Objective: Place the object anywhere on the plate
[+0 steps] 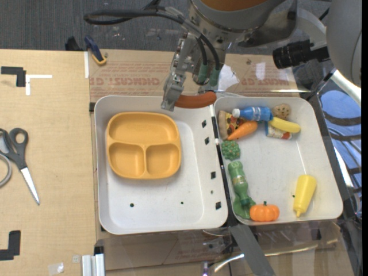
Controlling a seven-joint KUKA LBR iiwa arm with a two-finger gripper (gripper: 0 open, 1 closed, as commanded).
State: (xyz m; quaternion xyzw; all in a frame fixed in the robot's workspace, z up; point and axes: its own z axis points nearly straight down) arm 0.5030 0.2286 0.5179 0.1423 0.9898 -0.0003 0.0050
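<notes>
An orange three-compartment plate lies in the left bin, toward its far left. My gripper hangs over the far rim where the two bins meet, just right of and beyond the plate. A reddish-brown sausage sits level between its fingertips, with the grey left finger covering the sausage's left end. The gripper is shut on the sausage, which overlaps the rim between the bins.
The right bin holds a carrot, a blue bottle, a banana, a cookie, broccoli, a green bottle, a small pumpkin and a yellow bottle. Scissors lie on the bench at left.
</notes>
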